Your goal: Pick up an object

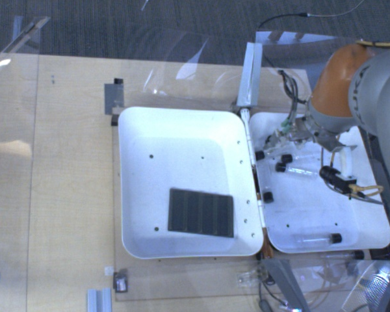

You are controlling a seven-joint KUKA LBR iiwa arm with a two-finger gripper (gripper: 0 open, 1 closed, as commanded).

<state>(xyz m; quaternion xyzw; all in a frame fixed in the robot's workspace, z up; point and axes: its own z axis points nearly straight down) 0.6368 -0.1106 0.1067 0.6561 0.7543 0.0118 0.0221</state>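
**Camera view: my arm down at 10 o'clock in the right bin**

I reach in from 3 o'clock. My grey arm (pixel 380 96), with its orange band, crosses the far side of the right bin (pixel 312 207). My fingers (pixel 288 132) sit at about 10 o'clock in that bin, near the wall it shares with the left bin (pixel 149 194). Whether my fingers stand wide or narrow I cannot tell, because glare and clutter hide their tips.

Most of the things I could pick lie close around me in the right bin:

- A small black piece (pixel 286 158) lies on the floor just at 6 o'clock from my fingers.
- A clear tube (pixel 292 169) with a black cap lies flat just beyond that piece. I cannot tell if either one touches me.
- A black bit (pixel 259 155) sits at 9 o'clock, right by the shared wall.
- A black block (pixel 268 197) rests at 8 o'clock against the same wall.
- A second clear tube (pixel 315 240) lies at 6 o'clock along the near wall, its black cap pointing toward 3 o'clock, well apart from my fingers.

In the left bin a dark ribbed mat (pixel 201 213) lies flat at 6 o'clock, slightly askew, well apart from me.

Both bins stand side by side on the pale wooden tabletop (pixel 52 187).
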